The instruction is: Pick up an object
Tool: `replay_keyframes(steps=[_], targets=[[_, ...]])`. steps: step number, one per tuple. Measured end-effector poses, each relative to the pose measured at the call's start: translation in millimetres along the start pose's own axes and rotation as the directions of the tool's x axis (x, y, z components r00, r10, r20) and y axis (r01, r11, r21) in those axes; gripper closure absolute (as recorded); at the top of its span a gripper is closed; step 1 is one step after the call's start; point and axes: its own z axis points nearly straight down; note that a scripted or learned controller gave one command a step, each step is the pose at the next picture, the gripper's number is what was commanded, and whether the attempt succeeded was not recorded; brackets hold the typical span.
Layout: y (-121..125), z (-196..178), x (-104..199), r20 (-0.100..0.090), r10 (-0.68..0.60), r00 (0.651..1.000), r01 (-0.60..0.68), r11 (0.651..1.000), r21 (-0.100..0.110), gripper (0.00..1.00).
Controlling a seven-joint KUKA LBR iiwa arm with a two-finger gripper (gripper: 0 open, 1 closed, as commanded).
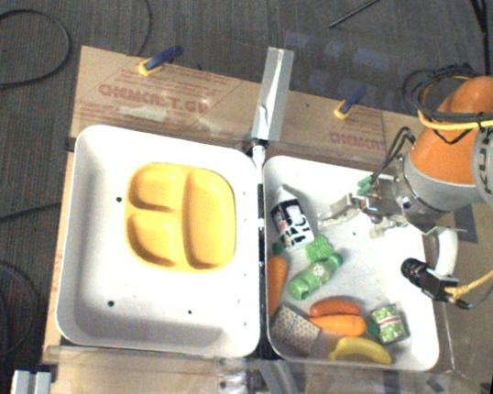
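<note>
My gripper (355, 220) hangs over the upper middle of the right bin (417, 353), its two fingers spread apart with nothing between them. Just left of it lies a black-and-white can (291, 223). Below that sits a green knobbly toy (314, 267). Along the bin's left wall lies an orange carrot (275, 282). At the front are a red-orange vegetable (337, 315), a yellow banana (361, 351), a green-and-red block (389, 323) and a grey patterned piece (295, 331).
The left bin (81, 304) holds a yellow divided plate (183, 217). A metal post (273, 94) stands between the bins at the back. The arm's orange band (461, 133) and a yellow cable (486, 266) hang over the right bin's right edge.
</note>
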Motion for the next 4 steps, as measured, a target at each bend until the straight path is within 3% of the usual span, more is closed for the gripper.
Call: replay_keyframes(steps=[1,2,3,4], targets=[[-1,57,15,0.003,-0.206,0.978,0.206,0.978,-0.010,0.00],[-35,94,13,0.007,-0.238,0.971,0.238,0.971,-0.015,0.00],[-34,84,13,0.007,-0.238,0.971,0.238,0.971,-0.018,1.00],[-41,66,-3,0.009,-0.385,0.923,0.385,0.923,-0.012,1.00]])
